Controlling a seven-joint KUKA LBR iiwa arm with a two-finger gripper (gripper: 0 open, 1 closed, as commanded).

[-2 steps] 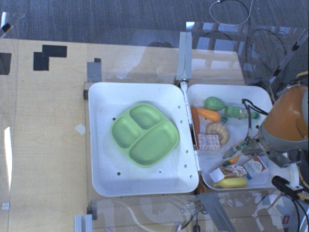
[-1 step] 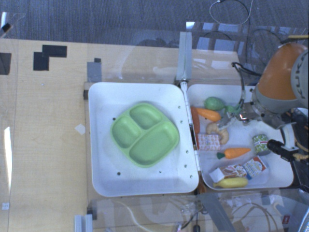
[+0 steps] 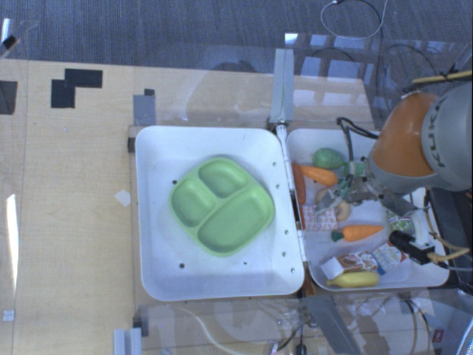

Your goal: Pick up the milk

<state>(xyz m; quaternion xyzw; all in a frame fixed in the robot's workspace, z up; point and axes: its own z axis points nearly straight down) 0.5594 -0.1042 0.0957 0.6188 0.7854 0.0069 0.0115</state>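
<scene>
End effector (image 3: 341, 192) low in right bin (image 3: 436, 278), finger state unclear; milk (image 3: 367, 260) near front; label unreadable.

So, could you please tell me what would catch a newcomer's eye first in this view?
Probably the bright green divided plate lying alone in the left bin. Next, the grey arm's orange band looming over the right bin, which holds a clutter of toy food: two carrots, a green vegetable, a banana and small cartons near its front edge.
</scene>
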